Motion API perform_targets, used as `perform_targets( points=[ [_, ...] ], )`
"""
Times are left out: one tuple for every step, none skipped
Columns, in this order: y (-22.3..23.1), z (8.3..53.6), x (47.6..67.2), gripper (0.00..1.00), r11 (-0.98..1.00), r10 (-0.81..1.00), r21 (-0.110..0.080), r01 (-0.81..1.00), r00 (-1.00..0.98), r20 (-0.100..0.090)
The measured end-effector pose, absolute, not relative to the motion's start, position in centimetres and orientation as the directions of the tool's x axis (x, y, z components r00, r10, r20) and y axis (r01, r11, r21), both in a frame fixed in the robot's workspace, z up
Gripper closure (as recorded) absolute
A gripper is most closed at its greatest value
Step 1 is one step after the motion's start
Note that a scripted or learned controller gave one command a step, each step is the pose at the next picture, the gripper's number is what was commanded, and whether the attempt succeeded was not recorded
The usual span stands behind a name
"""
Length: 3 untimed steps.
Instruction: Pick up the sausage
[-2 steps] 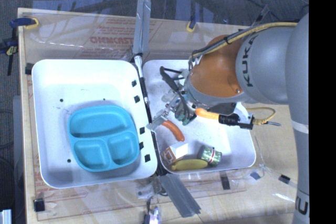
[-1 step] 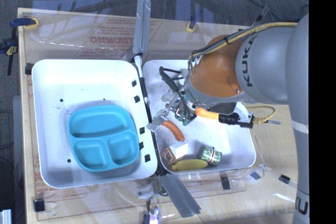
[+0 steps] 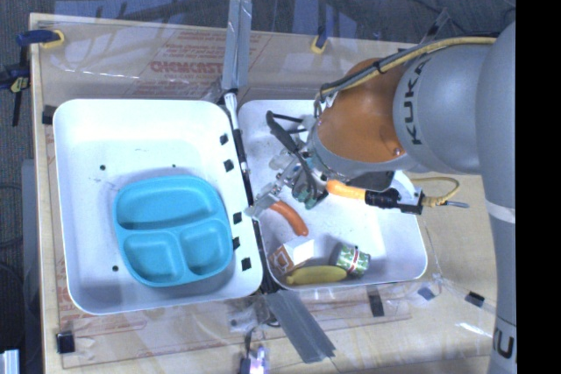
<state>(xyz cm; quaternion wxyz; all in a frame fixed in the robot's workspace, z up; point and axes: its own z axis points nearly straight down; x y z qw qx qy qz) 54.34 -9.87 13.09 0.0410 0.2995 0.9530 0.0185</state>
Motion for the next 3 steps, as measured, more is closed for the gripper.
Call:
perform_targets(
  points=[
    [-9.86, 13.07, 54.35, 0.00, 0.822, 0.569, 0.060, 0.566, -0.820, -0.067],
    [-9.84, 13.04, 54.35, 0.00, 0.824, 0.566, 0.059, 0.563, -0.822, -0.067],
    [-9.56, 13.08, 54.57, 0.00, 0.869, 0.495, 0.058, 0.492, -0.865, -0.078]
  ],
)
